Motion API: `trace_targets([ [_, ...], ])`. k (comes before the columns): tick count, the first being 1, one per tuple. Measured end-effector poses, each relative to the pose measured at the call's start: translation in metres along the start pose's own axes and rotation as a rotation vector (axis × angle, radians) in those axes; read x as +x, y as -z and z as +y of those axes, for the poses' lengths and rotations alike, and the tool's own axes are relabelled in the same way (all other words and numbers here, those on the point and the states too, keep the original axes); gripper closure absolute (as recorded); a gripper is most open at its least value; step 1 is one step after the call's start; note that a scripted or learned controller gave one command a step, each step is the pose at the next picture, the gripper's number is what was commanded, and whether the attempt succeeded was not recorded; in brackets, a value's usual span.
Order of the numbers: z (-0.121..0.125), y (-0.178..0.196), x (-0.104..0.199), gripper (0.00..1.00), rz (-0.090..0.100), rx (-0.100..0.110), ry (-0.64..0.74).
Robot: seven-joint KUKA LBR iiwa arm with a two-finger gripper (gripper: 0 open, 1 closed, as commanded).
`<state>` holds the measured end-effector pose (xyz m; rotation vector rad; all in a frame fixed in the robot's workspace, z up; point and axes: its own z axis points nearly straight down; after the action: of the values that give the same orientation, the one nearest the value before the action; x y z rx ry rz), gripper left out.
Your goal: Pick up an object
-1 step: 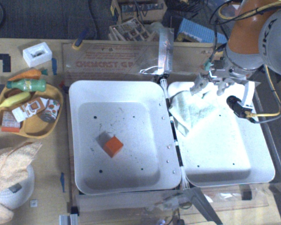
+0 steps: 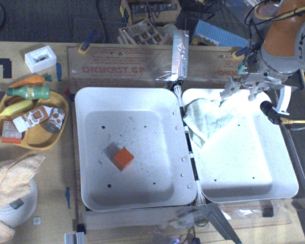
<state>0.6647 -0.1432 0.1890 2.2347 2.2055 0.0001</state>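
An orange cube (image 2: 123, 158) lies in the left bin (image 2: 91, 105), a little left of its middle. A crumpled white cloth (image 2: 202, 119) sits in the right bin (image 2: 274, 182), against its far left corner. My gripper (image 2: 239, 94) hangs over the far end of the right bin, just right of the cloth's top edge. Its two fingers are spread apart, open, with nothing between them. The grey arm with its orange band (image 2: 284, 29) comes in from the upper right.
A wooden bowl (image 2: 33, 139) with toy food and packets stands left of the bins. A white box (image 2: 40, 58) is behind it, and a pale cloth (image 2: 12, 187) lies at the front left. A metal divider (image 2: 180, 55) rises behind the bins.
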Motion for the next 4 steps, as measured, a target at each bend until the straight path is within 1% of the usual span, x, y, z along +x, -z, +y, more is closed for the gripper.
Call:
trace_targets([
  [1,0.003,0.008,-0.021,0.0,-0.002,-0.004,0.093],
  [2,0.003,0.008,-0.021,0.0,-0.002,-0.004,0.093],
  [3,0.002,-0.093,0.046,0.0,0.0,-0.006,0.149],
  [4,-0.044,-0.096,0.041,0.0,0.003,-0.009,-0.069],
])
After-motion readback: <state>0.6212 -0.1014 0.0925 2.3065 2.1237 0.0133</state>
